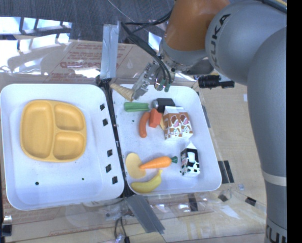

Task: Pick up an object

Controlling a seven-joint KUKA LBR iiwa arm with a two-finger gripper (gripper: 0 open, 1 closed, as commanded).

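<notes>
Gripper (pixel 140 89) at rt bin (pixel 204 135) far edge, just above cone (pixel 121 91); finger spread can't tell, nothing seen held. Rt bin: green item (pixel 136 106), poss. cucumber, carrot (pixel 156 162), banana (pixel 146 185), 2 cartons. Lt bin (pixel 9 146): yellow tray (pixel 53 130).

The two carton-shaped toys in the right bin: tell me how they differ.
The brown-and-white patterned carton lies flat on its side near the bin's middle; the small white carton with black cow patches sits nearer the bin's front right corner. The brown one looks larger and wider, the cow-patched one slimmer. Colours differ: brown and cream against black and white. Both are box-like toy cartons resting apart in the same white bin.
</notes>
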